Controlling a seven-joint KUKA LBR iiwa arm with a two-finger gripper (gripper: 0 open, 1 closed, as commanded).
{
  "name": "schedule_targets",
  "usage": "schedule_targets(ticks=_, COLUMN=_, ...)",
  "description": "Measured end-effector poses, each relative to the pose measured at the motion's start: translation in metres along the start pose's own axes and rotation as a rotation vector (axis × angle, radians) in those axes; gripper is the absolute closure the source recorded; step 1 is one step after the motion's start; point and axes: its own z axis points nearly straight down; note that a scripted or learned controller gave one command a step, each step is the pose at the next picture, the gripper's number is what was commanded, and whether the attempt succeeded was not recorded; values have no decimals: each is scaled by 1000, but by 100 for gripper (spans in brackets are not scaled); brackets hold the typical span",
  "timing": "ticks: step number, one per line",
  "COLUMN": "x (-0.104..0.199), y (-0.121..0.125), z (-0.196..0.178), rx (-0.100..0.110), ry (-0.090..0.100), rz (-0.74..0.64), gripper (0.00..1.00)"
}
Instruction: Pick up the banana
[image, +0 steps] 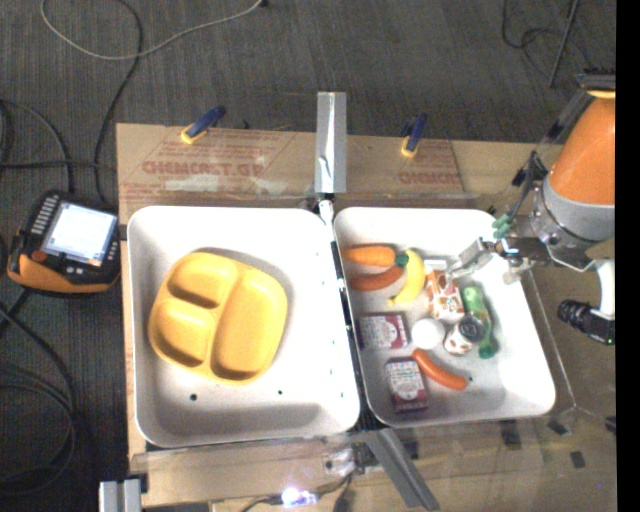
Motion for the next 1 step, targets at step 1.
schedule_targets(ticks=1, x=19, y=47, z=85, rx=1, ry=-2, rz=5, gripper=0)
